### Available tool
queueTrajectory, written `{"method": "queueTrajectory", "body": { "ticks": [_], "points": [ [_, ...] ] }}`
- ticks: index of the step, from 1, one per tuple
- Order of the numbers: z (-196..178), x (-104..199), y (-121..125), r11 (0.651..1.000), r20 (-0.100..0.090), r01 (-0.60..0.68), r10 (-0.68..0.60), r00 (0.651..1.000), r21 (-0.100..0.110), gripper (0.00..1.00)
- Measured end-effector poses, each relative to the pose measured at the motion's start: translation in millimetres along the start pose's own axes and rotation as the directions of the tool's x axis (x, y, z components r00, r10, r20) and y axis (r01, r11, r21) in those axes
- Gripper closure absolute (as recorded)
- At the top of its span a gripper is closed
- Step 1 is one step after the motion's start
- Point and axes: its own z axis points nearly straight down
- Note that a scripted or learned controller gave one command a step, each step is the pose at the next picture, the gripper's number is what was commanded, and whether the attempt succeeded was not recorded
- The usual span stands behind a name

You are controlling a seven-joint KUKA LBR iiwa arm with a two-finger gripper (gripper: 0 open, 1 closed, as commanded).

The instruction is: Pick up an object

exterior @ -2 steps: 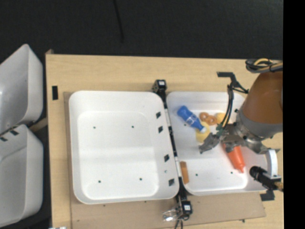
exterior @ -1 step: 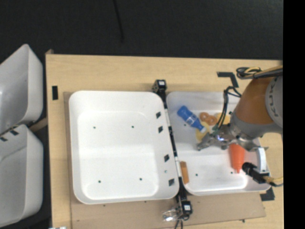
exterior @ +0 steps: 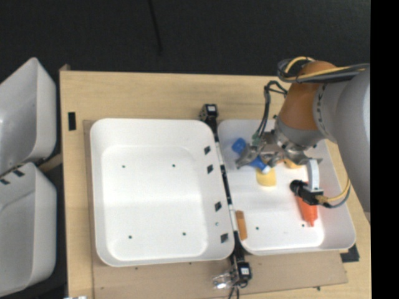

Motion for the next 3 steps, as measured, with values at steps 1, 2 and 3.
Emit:
{"method": "queueTrajectory", "body": {
  "ticks": [1, 2, 3],
  "points": [
    [-9.6, -4.0, -3.0, 1.0, 0.0, -0.006, 0.006, 1.0, 0.005, 1.0],
    [-106.0, 66.0, 16.5, 1.0, -0.001, 0.001, -0.001, 1.0, -0.005, 1.0],
    [-139.0, 106.1, 33.0, 1.0, -0.001, 0.0, 0.0, 1.0, 0.001, 1.0]
  ]
}}
